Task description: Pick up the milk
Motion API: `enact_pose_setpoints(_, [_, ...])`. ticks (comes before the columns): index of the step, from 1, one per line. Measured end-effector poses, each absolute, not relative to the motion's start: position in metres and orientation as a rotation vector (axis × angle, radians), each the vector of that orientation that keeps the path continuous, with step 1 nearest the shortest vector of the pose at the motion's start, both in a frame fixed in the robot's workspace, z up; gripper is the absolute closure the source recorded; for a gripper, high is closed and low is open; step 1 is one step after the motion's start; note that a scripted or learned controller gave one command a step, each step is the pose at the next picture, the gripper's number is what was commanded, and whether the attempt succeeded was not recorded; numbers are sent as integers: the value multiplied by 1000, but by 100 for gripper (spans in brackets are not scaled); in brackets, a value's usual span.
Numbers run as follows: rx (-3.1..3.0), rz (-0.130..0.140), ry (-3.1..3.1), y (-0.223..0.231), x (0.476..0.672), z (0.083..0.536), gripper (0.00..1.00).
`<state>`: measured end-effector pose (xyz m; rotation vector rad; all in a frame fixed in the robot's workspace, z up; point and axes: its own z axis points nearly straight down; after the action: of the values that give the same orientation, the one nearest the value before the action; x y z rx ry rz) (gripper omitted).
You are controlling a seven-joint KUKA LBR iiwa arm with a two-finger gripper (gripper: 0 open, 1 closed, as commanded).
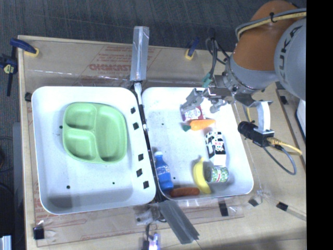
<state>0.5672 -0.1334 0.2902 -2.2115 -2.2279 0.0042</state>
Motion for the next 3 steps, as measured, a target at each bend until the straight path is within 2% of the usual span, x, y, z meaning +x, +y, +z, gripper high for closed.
enact_pose_setpoints(1, [-2086,3,-2346,-202,496,170,0])
enact_pose_setpoints(2, [-2071,2,-2361,-211,513,189,0])
enact_pose_setpoints(3, [-2131,3,-2305,-210,511,141,0])
